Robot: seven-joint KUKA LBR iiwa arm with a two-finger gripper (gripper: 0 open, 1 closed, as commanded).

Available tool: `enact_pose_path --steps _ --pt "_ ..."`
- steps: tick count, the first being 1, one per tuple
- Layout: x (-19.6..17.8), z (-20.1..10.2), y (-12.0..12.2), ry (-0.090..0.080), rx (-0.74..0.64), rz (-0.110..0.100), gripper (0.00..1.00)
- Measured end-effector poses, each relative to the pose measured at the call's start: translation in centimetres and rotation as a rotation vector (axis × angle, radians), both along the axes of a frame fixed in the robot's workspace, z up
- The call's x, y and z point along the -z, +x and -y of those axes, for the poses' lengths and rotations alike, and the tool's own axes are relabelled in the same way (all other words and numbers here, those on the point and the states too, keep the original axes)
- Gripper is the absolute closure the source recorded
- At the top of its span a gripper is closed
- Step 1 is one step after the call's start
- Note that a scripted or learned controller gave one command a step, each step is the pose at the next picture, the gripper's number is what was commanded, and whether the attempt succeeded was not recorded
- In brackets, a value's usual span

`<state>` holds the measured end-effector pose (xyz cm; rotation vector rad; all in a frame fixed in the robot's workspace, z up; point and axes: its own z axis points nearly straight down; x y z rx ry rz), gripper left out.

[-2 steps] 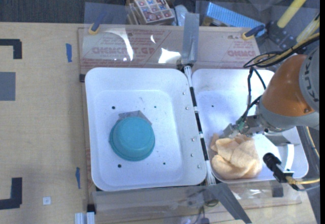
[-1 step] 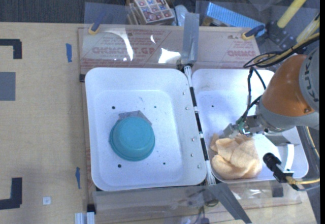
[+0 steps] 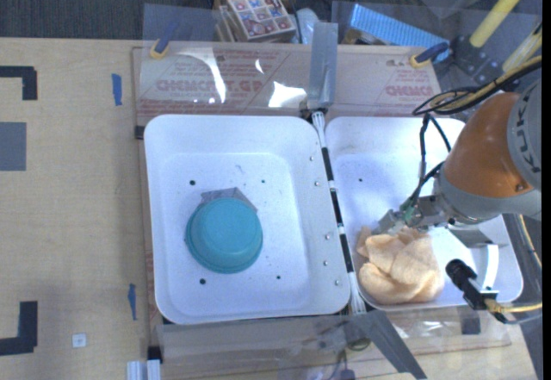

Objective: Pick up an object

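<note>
Tan lumpy object, soft-looking and folded in pale lobes, lies right under the tool, its upper edge touching or all but touching the tool's tip. It is pushed into the corner of the right bin that lies below and to the left of the tool in the camera view, against the wall shared with the other bin. That corner probably explains the slanted approach: the arm leans in from the right, so the tool meets the lump on its open side and not against the bin walls.

Whether the tool is open or closed cannot be told; its end is small and partly lost against the pale lump, and nothing can be seen gripped in it. My reading is that the grasp is being attempted but the lift has not begun, since the lump rests flat on the bin floor.

Beyond the lump, the right bin's floor around and behind the tool is bare white. The left bin, well to the tool's left across the dividing wall, holds a teal bowl near its middle; I cannot say for sure if it is mouth-up or overturned. A grey scrap pokes out from under the bowl's far edge, so the bowl rests partly on it. Both bins sit side by side on the table, which stretches away further to the tool's left.
</note>
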<state>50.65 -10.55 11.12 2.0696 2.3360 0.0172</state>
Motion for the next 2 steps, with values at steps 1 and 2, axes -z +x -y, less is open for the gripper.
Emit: enact_pose_path --steps 1,2 --pt "0.0 0.0 0.0 0.0 0.0 0.0 0.0" --pt "0.0 0.0 0.0 0.0 0.0 0.0 0.0"
